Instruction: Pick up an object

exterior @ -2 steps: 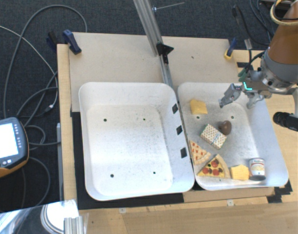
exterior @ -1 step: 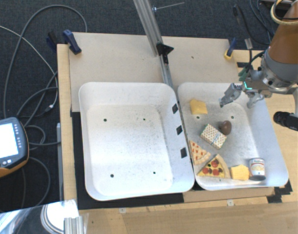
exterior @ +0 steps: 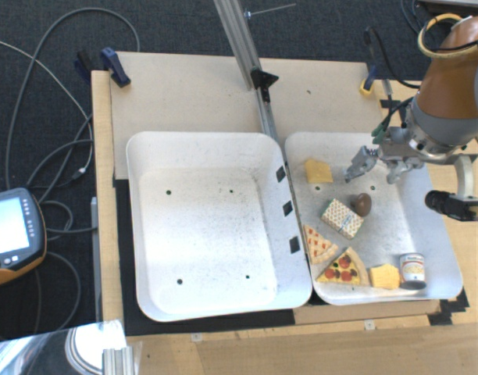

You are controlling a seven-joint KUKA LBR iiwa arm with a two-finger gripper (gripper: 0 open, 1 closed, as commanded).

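Observation:
My gripper [exterior: 377, 167] hangs over the back of the right bin [exterior: 434, 233], its two fingers spread apart with nothing between them. Just below it lies a small brown rounded object [exterior: 362, 204]. A yellow cheese block [exterior: 318, 171] sits to the gripper's left. A patterned cracker box [exterior: 342, 217] lies in the bin's middle. Nearer the front are a small pizza slice [exterior: 319, 244], a larger pizza slice [exterior: 343, 269], a second yellow block [exterior: 385, 276] and a small can [exterior: 412, 269].
The left bin [exterior: 145, 162] stands beside the right one, with a raised divider edge between them. A metal pole [exterior: 237, 33] rises from a clamp at the back. Cables and a pendant [exterior: 12, 233] lie left of the bench.

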